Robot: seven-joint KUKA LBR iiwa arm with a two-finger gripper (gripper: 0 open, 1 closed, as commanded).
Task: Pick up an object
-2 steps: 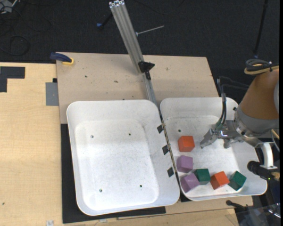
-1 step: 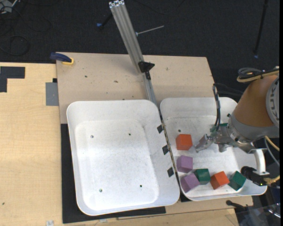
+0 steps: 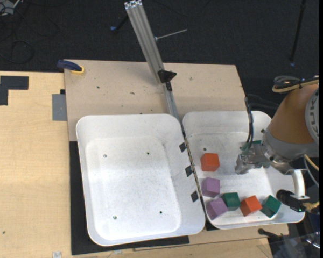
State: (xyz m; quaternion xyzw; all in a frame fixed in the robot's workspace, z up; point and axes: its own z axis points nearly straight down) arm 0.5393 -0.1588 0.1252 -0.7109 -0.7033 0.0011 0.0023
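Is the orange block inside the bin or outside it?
Inside. The orange block sits on the floor of the right bin, away from its walls, with the gripper beside it, not touching.

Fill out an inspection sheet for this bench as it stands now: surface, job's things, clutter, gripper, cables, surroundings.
Surface: wooden bench bearing two shallow white bins side by side, the left bin and the right bin.
Job's things: six blocks in the right bin: orange block, two purple blocks, green block, a second orange block, a second green block.
Clutter: blue and yellow clamp at the bench's far left corner.
Gripper: gripper over the right bin, right of the upper orange block; nothing seen held.
Cables: dark cable running down to the wrist.
Surroundings: slanted aluminium rail; dark floor behind.
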